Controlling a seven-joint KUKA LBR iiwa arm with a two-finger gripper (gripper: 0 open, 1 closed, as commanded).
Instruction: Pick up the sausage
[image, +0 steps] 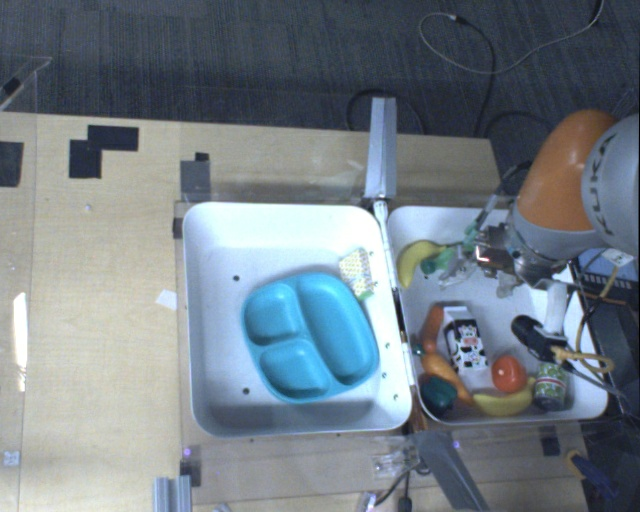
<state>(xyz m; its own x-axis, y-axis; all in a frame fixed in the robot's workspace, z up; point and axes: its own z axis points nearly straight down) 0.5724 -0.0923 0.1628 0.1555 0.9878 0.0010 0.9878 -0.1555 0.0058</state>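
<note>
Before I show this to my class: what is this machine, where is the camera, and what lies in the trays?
One camera looks down at a slant on two white trays. The grey and orange robot arm reaches in from the picture's right; its gripper hangs over the right tray. That tray holds toy food: the sausage, two bananas, a tomato, a small can and a cow-patterned toy. The left tray holds a blue divided plate. I cannot see anything held.
</note>
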